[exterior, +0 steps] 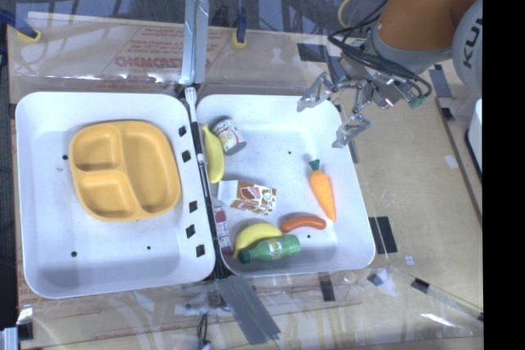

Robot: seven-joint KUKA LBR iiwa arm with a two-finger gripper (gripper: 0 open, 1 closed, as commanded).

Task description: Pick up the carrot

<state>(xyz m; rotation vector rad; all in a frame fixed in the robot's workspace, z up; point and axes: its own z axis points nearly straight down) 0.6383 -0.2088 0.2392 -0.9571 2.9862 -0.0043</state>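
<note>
I observe a pale wooden bench [410,201] bearing two shallow white bins side by side. The orange plastic carrot with a green top [322,189] lies flat in the right bin [275,112], near its right wall, green end pointing to the far side. Just left of its near end lies a reddish-brown sausage [303,221]; further left sit a green bottle [271,249], a yellow banana [255,234] and a small printed carton [253,196]. A small tin can [227,136] stands at the far left corner. The left bin [41,258] holds a yellow compartment plate [123,170]. The two-finger gripper [332,117] hangs over the right bin's far right corner, fingers spread, nothing between them, apart from the carrot.
</note>
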